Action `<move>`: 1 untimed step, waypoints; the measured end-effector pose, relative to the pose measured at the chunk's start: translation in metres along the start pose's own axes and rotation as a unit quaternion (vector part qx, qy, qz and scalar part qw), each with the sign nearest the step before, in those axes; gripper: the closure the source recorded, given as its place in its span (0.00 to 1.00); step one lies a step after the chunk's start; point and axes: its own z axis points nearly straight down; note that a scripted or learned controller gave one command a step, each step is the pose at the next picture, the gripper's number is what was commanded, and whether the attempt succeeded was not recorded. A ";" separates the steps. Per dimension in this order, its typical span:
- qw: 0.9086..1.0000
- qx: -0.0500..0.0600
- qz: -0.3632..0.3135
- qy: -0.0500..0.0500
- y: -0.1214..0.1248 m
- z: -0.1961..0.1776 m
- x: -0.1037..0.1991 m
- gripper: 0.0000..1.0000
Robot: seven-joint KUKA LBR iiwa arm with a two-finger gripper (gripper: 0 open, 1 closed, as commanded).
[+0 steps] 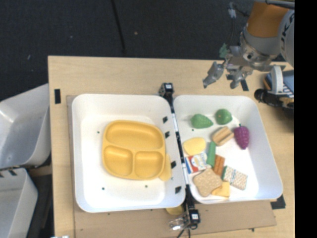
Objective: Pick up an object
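My gripper (229, 79) hangs above the far edge of the right bin (262, 133), its two fingers spread apart with nothing between them. Below it in that bin lie toy foods: a green leaf (201, 121), a green lime (223, 116), a hot dog bun (222, 135), purple grapes (241, 137), a yellow piece (194, 145), a slice of bread (207, 181), a cracker packet (235, 177) and several small pieces around them.
The left bin (89, 182) holds a yellow divided tray (133, 149). A black clamp (166, 89) sits at the far end of the wall between the bins. White containers (20, 128) stand off the bench to the left.
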 end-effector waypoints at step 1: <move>1.000 0.000 0.000 -0.002 -0.004 -0.009 0.002 0.00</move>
